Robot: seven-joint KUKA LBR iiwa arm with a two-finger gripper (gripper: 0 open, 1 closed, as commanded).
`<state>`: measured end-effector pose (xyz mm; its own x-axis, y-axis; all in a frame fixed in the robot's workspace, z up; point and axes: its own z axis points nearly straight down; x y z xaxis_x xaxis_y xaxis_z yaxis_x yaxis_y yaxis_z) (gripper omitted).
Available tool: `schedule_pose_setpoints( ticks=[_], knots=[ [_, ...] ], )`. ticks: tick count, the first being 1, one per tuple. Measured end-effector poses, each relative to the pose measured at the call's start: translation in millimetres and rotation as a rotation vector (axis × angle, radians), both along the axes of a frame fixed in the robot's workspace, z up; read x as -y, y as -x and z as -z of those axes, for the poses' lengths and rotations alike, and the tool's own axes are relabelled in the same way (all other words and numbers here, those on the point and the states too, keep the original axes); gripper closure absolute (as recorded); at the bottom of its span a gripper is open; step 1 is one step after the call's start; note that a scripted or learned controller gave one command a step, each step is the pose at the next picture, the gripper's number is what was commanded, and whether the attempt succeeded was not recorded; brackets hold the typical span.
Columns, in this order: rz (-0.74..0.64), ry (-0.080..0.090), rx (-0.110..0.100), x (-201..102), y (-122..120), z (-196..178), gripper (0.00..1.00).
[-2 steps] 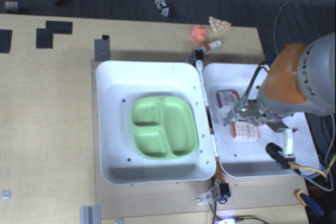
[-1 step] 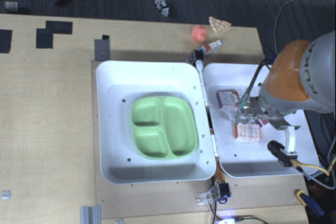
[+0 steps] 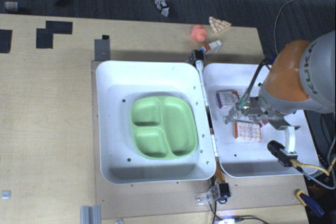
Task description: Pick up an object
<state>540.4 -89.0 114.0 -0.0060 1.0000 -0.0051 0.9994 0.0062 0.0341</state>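
In the right bin point(image 3: 226, 160) lie two small packets. A purple and white packet point(image 3: 226, 98) sits near the bin's left side. A red and white packet point(image 3: 248, 131) lies just below the wrist. My gripper point(image 3: 242, 110) hangs low between the two packets, under the grey arm with its orange band point(image 3: 286, 73). The arm hides the far right part of that bin. The left bin point(image 3: 113, 86) holds a light green divided tray point(image 3: 163, 126).
On the bench behind the bins lie a pink ball point(image 3: 198, 33), a pale wedge-shaped piece point(image 3: 219, 24) and a small red and white tube point(image 3: 212, 48). Small bits of clutter lie on the dark floor beyond.
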Motion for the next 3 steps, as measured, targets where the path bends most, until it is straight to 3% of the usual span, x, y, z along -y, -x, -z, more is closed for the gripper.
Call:
schedule_pose_setpoints(
  ticks=[1,2,3],
  knots=[
    [0.004,0.005,-0.005,0.7,35.5,23.1,0.00],
    [0.006,0.007,0.000,1.8,33.7,10.7,1.00],
    [0.005,0.007,-0.001,1.7,33.9,11.1,0.00]
  ],
)
